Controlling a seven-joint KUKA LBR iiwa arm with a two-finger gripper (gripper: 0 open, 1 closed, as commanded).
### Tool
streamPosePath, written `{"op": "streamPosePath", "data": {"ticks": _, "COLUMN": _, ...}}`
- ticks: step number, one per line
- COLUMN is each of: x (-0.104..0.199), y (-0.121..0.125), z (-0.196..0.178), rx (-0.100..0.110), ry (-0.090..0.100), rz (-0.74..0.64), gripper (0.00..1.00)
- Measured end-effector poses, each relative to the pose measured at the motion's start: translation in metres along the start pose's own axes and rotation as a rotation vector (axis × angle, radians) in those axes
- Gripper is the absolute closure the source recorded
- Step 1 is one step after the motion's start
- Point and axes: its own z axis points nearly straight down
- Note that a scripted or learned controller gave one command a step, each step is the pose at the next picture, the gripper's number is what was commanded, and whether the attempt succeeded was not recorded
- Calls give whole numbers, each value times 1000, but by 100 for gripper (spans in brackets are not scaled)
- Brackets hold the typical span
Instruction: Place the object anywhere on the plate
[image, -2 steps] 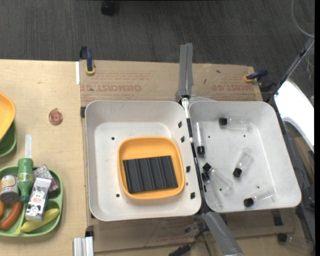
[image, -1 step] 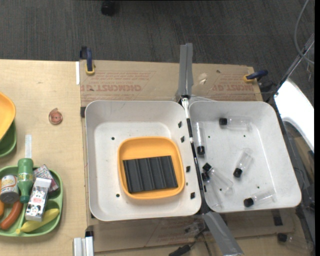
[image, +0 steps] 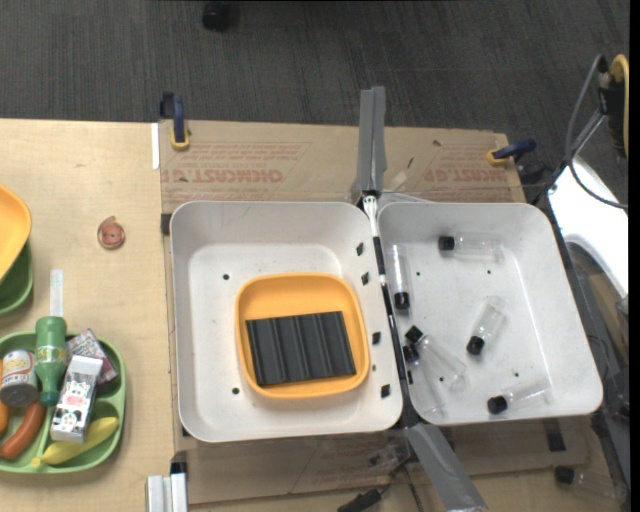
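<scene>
I cannot tell how the jaws stand, or if they hold anything.

The dark ribbed block (image: 300, 347) lies flat on the yellow plate (image: 300, 286). It sits in the middle of the plate, a bit toward the near side. The plate rests on the floor of the left bin (image: 200, 300).

The right bin (image: 530, 260) touches the left bin along one side. Little clear tubes with black caps lie scattered in it. One tube (image: 483, 328) is near the middle, one (image: 515, 398) is by the near wall, and one (image: 460, 242) is by the far wall.

Both bins sit on brown cardboard (image: 250, 165). A blue clamp (image: 172, 110) grips its far left corner.

Well to the left, on the wooden surface (image: 80, 180), a green tray (image: 110, 420) holds toy food and a green bottle (image: 50, 360). A small pink round thing (image: 111, 233) lies farther back.
</scene>
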Motion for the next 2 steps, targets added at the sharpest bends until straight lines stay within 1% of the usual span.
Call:
{"op": "streamPosePath", "data": {"ticks": 1, "x": 33, "y": -20, "z": 54, "rx": 2, "ry": 0, "rz": -429, "gripper": 0}}
{"op": "streamPosePath", "data": {"ticks": 2, "x": 76, "y": -47, "z": 8, "rx": 4, "ry": 2, "rz": -603, "gripper": 0}}
